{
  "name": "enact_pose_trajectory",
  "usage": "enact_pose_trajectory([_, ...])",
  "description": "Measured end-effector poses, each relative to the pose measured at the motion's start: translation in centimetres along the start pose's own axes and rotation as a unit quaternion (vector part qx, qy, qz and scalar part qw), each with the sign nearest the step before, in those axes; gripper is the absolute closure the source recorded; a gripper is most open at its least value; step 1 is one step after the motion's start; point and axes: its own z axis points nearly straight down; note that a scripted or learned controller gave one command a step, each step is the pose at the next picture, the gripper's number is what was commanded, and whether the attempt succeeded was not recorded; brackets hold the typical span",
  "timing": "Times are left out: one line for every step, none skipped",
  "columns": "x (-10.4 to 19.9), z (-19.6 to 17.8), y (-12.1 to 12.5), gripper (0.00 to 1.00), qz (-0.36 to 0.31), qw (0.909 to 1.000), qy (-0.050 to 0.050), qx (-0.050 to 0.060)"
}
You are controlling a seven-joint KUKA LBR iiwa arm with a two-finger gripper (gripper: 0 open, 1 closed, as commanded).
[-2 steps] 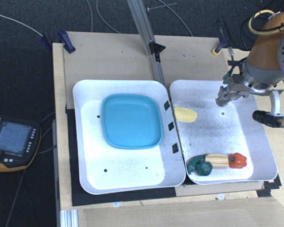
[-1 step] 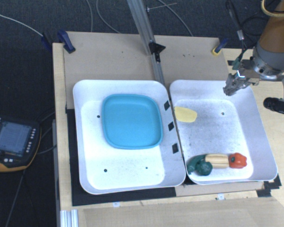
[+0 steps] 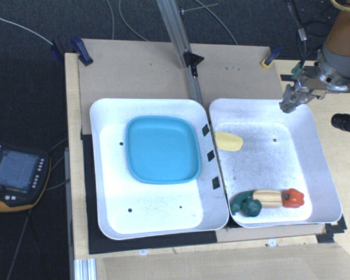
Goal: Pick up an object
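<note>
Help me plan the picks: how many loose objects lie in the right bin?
4. A yellow piece by the right bin's left wall; a green item, a tan stick and a red item clustered along its near edge. None looks hidden.

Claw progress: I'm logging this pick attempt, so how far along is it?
Nothing looks done yet. The claw hangs over the far right rim of the right bin, with no object seen in it. The yellow piece lies at that bin's left wall; the green item, tan piece and red item sit along its near edge. Left: descend, grasp one, lift.
</note>
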Motion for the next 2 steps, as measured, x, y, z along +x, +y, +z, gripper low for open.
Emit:
enact_pose_trajectory([4.9,-0.9,-1.4,1.0,-0.002,1.0,0.001,0.001])
enact_pose_trajectory([9.8,-1.3,-2.2,1.0,-0.002,1.0,0.001,0.001])
